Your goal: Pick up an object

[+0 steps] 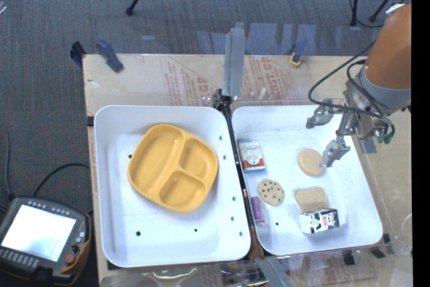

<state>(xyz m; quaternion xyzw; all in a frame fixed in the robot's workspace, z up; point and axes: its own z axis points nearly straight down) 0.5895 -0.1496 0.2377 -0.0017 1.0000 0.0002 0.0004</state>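
Observation:
My gripper (327, 136) hangs over the right bin (356, 212) near its far right side, open, with nothing between its fingers. One fingertip (332, 156) is right beside the right edge of a round tan biscuit (310, 162). Also in this bin are a small red and white box (251, 156), a chocolate chip cookie (271, 192), a slice of toast (311, 198) and a small black and white carton (318, 220). A thin purple item (256, 209) lies against the bin's left wall.
The left bin (114, 212) holds a yellow divided plate (173, 167). A grey post (234, 67) stands behind the seam between the bins. A teach pendant (40, 235) lies on the floor at the lower left. Tripod legs stand at the back.

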